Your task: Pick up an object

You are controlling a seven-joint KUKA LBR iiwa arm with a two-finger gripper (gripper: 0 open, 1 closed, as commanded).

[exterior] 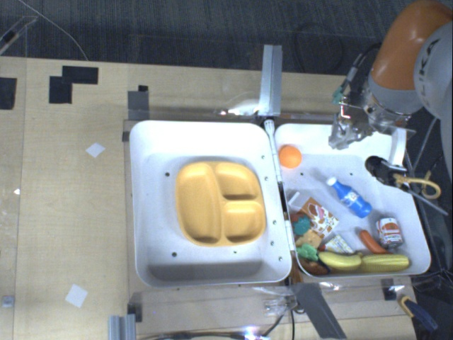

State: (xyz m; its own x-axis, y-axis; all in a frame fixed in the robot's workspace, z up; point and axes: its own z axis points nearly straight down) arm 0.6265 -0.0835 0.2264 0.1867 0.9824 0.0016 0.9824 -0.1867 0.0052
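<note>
My gripper [345,137] hangs over the far edge of the right bin [315,134], with nothing visibly in it. Below and to its left, an orange ball [289,156] lies in the bin's far left corner. A blue bottle [350,197] lies near the bin's middle, apart from the gripper. Along the near side are a small can [388,232], a red sausage-like piece [369,241], a banana [340,261], a yellow-green long piece [386,263], a printed snack packet [320,219] and a teal piece [303,227].
The left bin [152,190] holds a yellow divided tray [219,202] in its middle. A metal post [271,83] stands behind the seam between the bins. The grey arm with its orange band [407,48] reaches in from the upper right.
</note>
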